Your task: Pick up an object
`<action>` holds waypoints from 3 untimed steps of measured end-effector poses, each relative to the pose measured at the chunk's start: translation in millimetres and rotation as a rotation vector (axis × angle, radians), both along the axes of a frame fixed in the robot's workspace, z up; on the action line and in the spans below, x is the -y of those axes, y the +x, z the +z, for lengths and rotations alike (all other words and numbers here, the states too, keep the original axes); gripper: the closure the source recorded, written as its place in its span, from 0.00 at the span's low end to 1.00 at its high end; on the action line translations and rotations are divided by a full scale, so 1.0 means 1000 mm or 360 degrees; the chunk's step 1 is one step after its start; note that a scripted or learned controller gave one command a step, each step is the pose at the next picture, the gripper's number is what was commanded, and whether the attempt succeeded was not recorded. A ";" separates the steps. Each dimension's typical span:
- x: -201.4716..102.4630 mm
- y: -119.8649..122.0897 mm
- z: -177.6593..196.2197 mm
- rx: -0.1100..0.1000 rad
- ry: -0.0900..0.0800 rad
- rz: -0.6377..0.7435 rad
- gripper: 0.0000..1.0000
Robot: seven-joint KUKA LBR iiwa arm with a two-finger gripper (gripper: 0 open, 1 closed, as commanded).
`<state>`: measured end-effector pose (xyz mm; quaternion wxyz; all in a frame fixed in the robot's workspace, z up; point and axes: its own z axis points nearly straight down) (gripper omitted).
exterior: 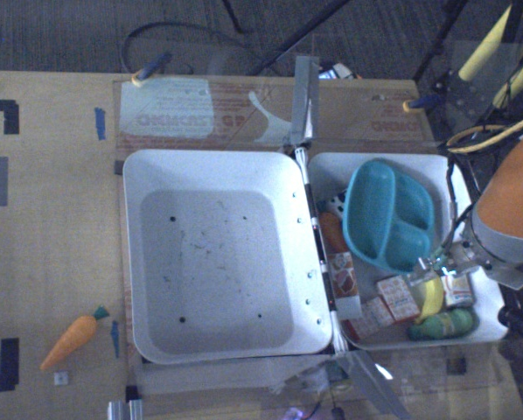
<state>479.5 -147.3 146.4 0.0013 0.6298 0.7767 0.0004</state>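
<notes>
Gripper [442,268] sat low in the right bin [327,166], just right of the teal divided dish [388,214] and right above a yellow banana [431,297]; finger spread too small and cluttered to read, so whether it had hold of anything could not be told. The arm's orange band [512,191] and grey wrist came in from the dish's right. The dish leaned tilted against the bin's middle, taking up its far half. Below the dish: the banana, a green oblong item [443,324] under it by the near rim, small red-and-white cartons [398,299] to the lower left. Left of the dish, an orange round thing [333,232] and a printed packet [343,274] along the bin wall. Left bin [213,252] lay beside, left of the dish. A toy carrot [69,340] lay on the bench far left of the dish, outside both bins.
</notes>
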 end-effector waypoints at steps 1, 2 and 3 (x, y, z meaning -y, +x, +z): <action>-0.048 0.007 0.103 -0.0002 0.0001 -0.0214 1.00; -0.048 0.008 0.112 0.0002 0.0000 -0.0212 1.00; -0.029 0.019 0.035 -0.0005 0.0002 -0.0113 1.00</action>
